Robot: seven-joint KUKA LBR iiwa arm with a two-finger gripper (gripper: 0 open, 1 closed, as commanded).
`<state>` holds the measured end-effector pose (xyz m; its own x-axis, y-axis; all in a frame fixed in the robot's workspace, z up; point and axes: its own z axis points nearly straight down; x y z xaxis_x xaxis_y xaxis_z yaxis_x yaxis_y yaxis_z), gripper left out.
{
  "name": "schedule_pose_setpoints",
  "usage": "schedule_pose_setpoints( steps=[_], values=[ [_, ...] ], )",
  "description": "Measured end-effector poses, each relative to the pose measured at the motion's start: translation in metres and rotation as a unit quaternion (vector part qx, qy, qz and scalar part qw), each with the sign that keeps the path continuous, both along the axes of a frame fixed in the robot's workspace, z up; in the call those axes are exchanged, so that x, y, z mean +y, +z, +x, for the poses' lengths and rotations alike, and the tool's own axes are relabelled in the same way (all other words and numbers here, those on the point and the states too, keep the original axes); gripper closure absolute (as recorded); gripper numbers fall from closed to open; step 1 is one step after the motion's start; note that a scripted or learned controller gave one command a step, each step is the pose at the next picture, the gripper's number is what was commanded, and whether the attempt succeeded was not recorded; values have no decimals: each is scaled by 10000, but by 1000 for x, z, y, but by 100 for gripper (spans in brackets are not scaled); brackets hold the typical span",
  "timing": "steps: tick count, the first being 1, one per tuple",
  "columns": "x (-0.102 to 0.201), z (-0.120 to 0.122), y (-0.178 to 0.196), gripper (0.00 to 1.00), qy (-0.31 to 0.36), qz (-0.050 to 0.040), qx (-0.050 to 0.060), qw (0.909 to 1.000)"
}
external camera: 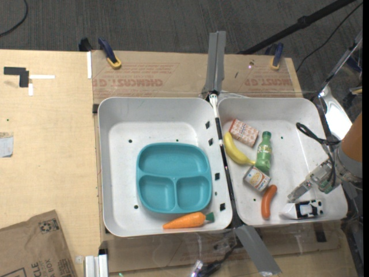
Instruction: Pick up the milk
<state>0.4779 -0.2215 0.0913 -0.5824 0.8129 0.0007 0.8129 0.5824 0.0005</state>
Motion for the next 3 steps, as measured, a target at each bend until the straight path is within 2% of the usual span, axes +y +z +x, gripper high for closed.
schedule_pose_setpoints(
  steps=[1, 2, 3],
  values=[
    [0, 0, 0, 0, -740, -4, -2, 9973],
    [1, 4, 3, 0, 795, -13, -51, 9968],
    [1, 4, 11, 100, 780, -10, -50, 9969]
  ],
)
